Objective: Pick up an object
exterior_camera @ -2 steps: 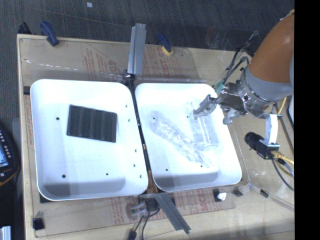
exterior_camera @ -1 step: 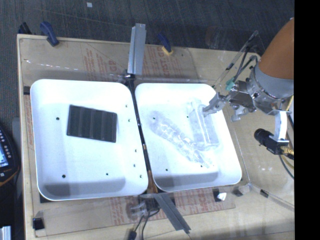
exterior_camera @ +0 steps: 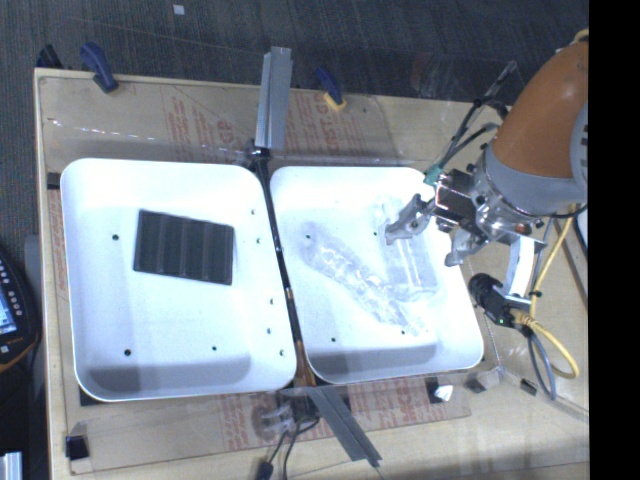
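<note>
The clear crinkled plastic packet [exterior_camera: 372, 273], hard to make out against the right white bin [exterior_camera: 455, 346], runs from ten to four o'clock, while the end effector [exterior_camera: 428, 230] hovers open and empty.

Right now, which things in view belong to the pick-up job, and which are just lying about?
Job:
- gripper, over the right bin
- clear plastic items in that bin
- dark ridged slab in the left bin

Lying about:
- blue clamps
- yellow cable
</note>
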